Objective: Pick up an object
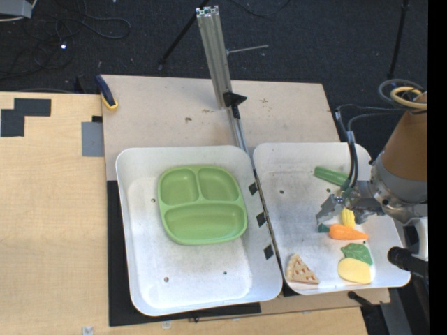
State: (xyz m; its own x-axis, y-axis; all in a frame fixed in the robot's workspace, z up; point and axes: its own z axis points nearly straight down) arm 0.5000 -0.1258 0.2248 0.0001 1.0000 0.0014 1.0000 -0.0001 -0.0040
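The jaws (334, 213) hang low inside the right bin (293, 187), and whether they are released or clenched cannot be told from this slanted look. No item can be seen between them. Just beside them at about five o'clock lies the orange carrot (347, 233), with a small yellow piece (347, 217) at its upper edge, close to the jaws' three o'clock. At twelve o'clock, near the jaws, sits a green cylinder (330, 176). Farther out at five o'clock rests a yellow and green toy (355, 264), and at seven o'clock a tan wedge (302, 270). Well apart at nine o'clock, the left bin (140, 271) carries a green divided plate (202, 205), both bins resting on the surface (167, 110).
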